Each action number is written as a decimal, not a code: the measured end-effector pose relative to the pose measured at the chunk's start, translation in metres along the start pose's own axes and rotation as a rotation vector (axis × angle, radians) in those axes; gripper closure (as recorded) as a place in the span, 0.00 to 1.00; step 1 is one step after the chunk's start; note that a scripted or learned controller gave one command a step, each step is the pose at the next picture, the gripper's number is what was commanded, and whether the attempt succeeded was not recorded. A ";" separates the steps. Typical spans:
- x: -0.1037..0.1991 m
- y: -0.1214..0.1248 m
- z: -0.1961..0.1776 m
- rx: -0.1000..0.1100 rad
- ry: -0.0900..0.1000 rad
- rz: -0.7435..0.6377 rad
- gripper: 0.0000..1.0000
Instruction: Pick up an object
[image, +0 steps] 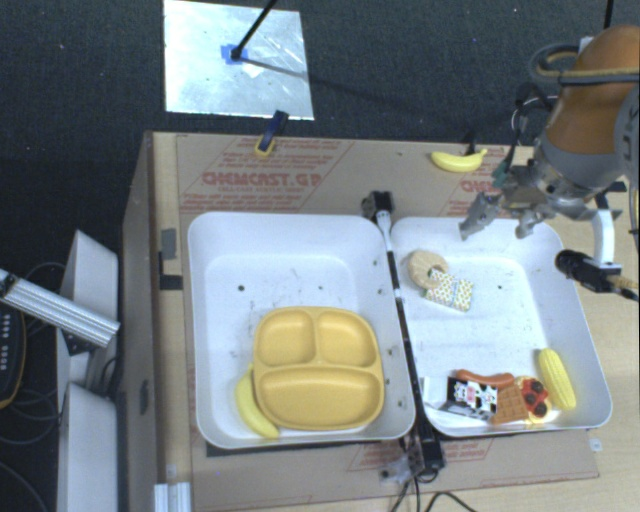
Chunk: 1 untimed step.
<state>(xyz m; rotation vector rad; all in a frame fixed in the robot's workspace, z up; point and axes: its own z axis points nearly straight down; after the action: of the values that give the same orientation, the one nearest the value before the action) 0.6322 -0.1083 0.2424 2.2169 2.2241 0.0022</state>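
The gripper (498, 215), fingers spread and holding nothing, hangs over the right bin's (580, 330) far rim; descending here risks striking that rim, missing the round biscuit-like toy (424, 267).

I read both white bins, the left bin (215, 260) and the right bin (580, 330), as smooth, faintly glossy plastic, scuffed with dark specks. At 7 o'clock the yellow divided plate (318, 366) looks like matt plastic, the banana (252, 407) beside it smooth. The bench top (270, 170) looks like matt printed cardboard. At 11 o'clock a sheet (235, 60) shines like foil. The gripper (500, 212) looks dull grey metal.
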 end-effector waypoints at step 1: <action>0.015 0.027 0.085 0.002 0.001 -0.001 0.00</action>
<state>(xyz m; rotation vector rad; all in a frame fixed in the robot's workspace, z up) 0.6595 -0.0930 0.1579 2.2171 2.2264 0.0004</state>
